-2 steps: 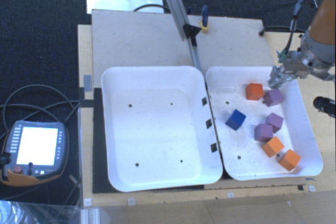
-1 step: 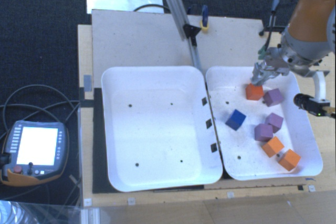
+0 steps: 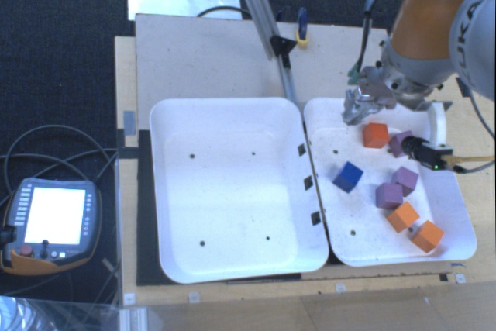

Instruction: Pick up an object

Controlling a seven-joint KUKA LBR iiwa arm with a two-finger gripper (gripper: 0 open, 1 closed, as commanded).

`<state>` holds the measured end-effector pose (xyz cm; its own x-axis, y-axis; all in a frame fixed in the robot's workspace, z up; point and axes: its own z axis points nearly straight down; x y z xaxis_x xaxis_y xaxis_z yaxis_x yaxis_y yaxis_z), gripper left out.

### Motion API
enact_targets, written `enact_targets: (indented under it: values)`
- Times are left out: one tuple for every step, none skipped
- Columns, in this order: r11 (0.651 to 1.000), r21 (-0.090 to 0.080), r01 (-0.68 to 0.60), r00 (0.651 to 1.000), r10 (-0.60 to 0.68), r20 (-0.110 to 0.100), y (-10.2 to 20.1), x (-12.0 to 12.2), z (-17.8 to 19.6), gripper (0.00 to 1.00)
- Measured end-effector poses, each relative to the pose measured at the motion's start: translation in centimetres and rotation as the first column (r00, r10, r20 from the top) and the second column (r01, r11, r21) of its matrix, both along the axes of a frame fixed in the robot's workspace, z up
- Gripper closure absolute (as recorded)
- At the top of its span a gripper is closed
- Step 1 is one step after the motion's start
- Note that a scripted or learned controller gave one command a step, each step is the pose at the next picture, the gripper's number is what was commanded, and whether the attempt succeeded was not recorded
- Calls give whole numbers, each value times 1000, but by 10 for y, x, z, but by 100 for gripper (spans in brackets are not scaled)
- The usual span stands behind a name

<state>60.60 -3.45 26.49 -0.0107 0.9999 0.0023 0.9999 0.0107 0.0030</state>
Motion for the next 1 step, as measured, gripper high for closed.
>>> enact_targets:
  values:
    - [1000, 0, 0, 1000, 0, -1, 54, -4, 1, 100]
